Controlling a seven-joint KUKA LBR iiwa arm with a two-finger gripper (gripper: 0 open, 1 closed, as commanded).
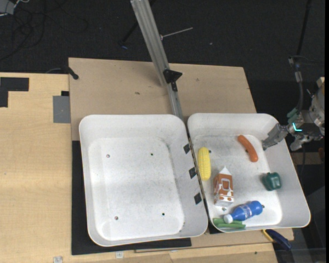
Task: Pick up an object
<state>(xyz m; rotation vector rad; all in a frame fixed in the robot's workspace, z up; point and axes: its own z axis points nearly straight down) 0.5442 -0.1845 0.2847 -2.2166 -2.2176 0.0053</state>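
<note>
A: Where the wooden desk (27, 163) runs off to the left, what sits beside it?

B: The left bin (134, 179), shallow and white, with a broad bare floor and low rounded walls. Its right wall touches the right bin (230, 126), with small black clips along the seam.

A: And past that seam?

B: Just inside it lies a yellow corn cob (204, 163), lengthwise along the wall. Beside it lies a small orange-and-white carton (223, 186), and below that a blue bottle (245, 211) rests on a green stalk-like item (229, 222) near the front rim. The upper part of this bin has open floor.

A: Further right?

B: An orange sausage (248, 147), long and slim, lies slanted in the upper middle. A dark green block (272, 181) sits well apart from it, near the right wall.

A: The pincer?

B: The pincer (273, 137) hangs over the right rim, a grey tip close to the sausage's upper end. Whether its tips are together or apart cannot be told.
</note>
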